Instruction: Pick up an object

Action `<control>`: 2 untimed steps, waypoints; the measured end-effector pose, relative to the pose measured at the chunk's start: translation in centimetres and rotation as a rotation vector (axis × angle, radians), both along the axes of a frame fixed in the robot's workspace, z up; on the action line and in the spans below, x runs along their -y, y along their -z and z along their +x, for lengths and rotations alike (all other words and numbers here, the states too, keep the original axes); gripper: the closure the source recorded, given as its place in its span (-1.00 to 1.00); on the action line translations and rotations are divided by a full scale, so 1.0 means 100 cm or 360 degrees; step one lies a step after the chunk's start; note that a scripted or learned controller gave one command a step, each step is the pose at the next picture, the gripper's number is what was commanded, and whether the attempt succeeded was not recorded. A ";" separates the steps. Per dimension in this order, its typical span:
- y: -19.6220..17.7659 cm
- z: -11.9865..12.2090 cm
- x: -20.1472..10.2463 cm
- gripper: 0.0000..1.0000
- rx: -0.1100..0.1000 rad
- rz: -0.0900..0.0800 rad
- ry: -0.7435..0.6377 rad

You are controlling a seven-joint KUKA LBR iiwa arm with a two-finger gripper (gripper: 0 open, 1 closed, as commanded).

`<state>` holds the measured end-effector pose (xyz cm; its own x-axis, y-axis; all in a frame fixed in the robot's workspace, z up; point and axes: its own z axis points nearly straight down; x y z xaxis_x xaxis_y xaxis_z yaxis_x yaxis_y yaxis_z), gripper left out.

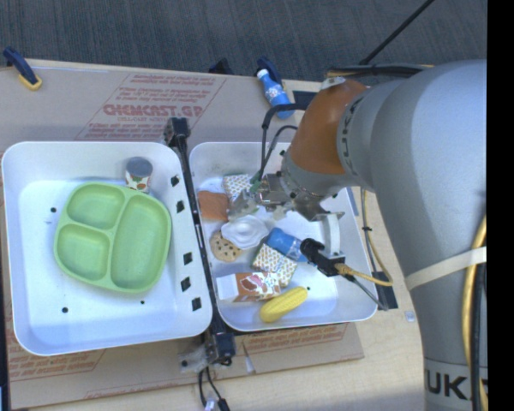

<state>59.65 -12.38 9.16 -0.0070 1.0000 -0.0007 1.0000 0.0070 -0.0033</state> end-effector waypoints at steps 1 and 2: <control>-0.010 0.000 0.000 1.00 -0.0004 -0.0001 -0.0005; -0.139 -0.051 0.032 1.00 0.0006 0.0000 0.0005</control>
<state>54.57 -15.62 23.10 -0.0040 1.0000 -0.0010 1.0000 0.0040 0.0006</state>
